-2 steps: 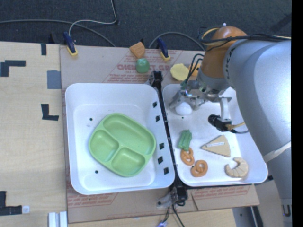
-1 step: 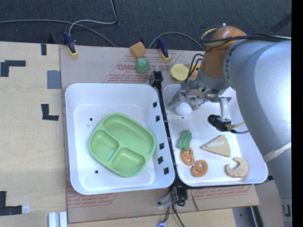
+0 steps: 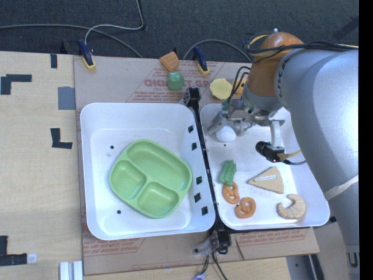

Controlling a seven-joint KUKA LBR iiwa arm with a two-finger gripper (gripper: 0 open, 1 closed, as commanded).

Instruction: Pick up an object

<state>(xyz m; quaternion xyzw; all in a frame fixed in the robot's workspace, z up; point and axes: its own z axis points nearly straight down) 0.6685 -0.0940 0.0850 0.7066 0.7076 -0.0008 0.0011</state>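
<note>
I read the arm [image 3: 315, 98] coming in from the right and bending down over the right bin [image 3: 303, 217]. All places below are given relative to that bin.

Claw [image 3: 228, 123]: low over the bin's upper left corner, directly above a small white rounded object [image 3: 225, 135]. The metal parts sit just over and around the top of that object. Whether they touch it I cannot tell, and I cannot tell how far the claw is spread or whether it grips anything; the wrist hides the tips.

Contents of the right bin:
- white rounded object, upper left, under the claw
- green toy piece [image 3: 227, 171], left side, middle, near the inner wall
- two orange pretzel-shaped pieces: first pretzel [image 3: 230, 193] just below the green piece, second pretzel [image 3: 245, 207] just beside it toward the lower edge
- tan wedge [image 3: 267, 180], centre, right of the green piece
- beige croissant-shaped piece [image 3: 292, 207], lower right corner
- small black part with a cable [image 3: 269, 151] hangs off the arm over the middle of the bin

Left of the right bin, touching along the shared wall, is the left bin [image 3: 93, 121]; a green divided plate [image 3: 150, 178] lies flat in it.

Outside, on the table [image 3: 35, 174] behind the right bin: a yellow object [image 3: 221, 88] just past the bin's back rim, a green ball [image 3: 175, 81] and an orange block [image 3: 169, 60] farther left.
</note>
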